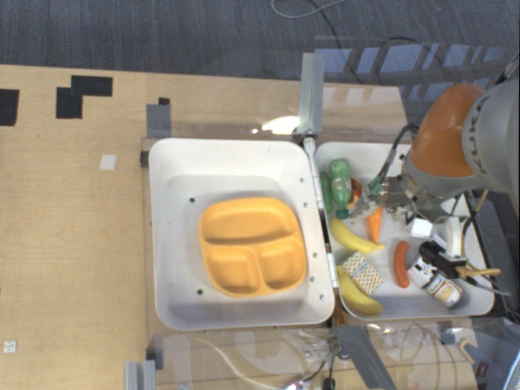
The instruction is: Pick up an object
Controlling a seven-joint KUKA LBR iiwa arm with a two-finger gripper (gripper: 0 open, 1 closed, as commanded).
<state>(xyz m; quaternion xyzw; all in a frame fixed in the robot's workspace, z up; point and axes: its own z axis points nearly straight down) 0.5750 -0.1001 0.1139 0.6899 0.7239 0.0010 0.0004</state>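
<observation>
Two white bins share the worktop; the tool (pixel 388 195) hangs low in the right bin (pixel 479 303), just above a carrot (pixel 374 224). Whether it pinches anything, I cannot tell.

**The bench and what sits on it**

The bench (pixel 73 242) is light brown wood. Two white bins sit on it side by side. The left bin (pixel 175 299) is bigger in the view. The right bin (pixel 479 303) sits just beside it, and they touch along one edge. Some black shapes (pixel 81 94) lie flat on the bench at the far left. A small white square (pixel 108 162) lies near them. Past the bench is a dark grey floor (pixel 162 15) with a thin cable (pixel 325 10) on it.
</observation>
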